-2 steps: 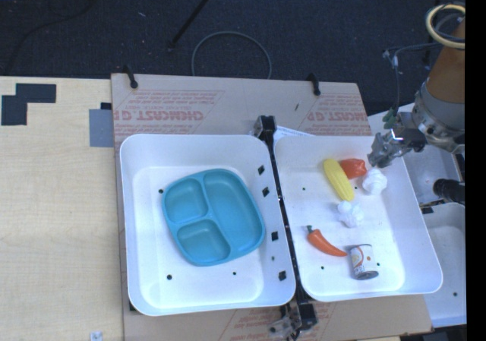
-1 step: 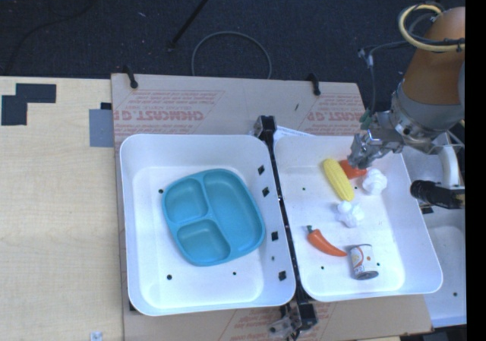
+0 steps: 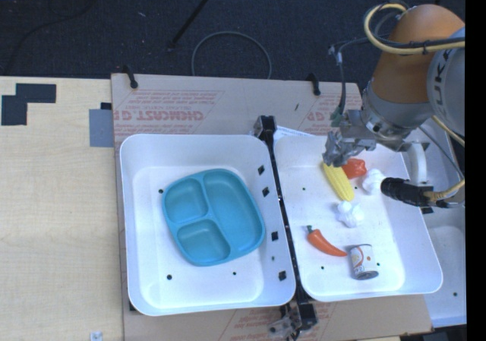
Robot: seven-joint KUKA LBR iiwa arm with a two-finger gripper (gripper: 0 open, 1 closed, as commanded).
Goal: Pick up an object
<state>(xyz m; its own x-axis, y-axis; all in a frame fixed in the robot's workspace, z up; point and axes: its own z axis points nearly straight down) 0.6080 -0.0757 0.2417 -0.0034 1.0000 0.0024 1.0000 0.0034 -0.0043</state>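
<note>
In right bin (image 3: 410, 275), claw (image 3: 339, 156) touching corn (image 3: 338, 181).

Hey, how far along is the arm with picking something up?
Nothing is lifted yet. The claw is down in the right bin, at the top of the corn, beside a red piece. The grasp and lift are left. The chili and can lie untouched.

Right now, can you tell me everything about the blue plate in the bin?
The blue plate is light turquoise and looks like smooth plastic. It is a rounded rectangle with a raised rim and three compartments: two side by side at its far end and one wider one at the near end. All three hold nothing. It lies flat, right side up and turned at a slant, about midway in the left white bin, touching only the bin's floor.
</note>
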